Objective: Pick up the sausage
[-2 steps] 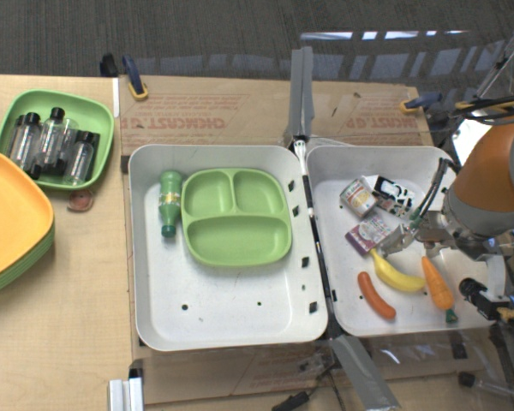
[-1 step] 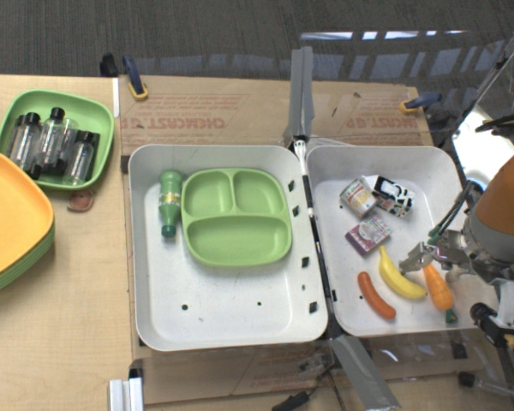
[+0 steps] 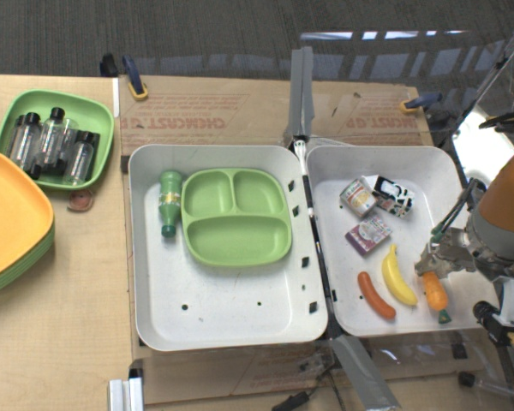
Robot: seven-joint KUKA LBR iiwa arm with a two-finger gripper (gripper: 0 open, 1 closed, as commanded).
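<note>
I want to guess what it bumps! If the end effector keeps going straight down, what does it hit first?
Probably the carrot, just under the end effector. The sausage lies off to the side, past the banana. Depth is hard to judge.

From my remote seat, the red-orange sausage (image 3: 376,295) left of the gripper (image 3: 435,259) looks smooth and slightly glossy, like moulded plastic. The yellow plastic banana (image 3: 399,277) beside it has the same sheen. Both white bins (image 3: 231,328) appear as matt plastic. Farther left, the green divided plate (image 3: 236,216) looks smooth and satin. The counter (image 3: 240,114) beyond is dull brown cardboard.
</note>
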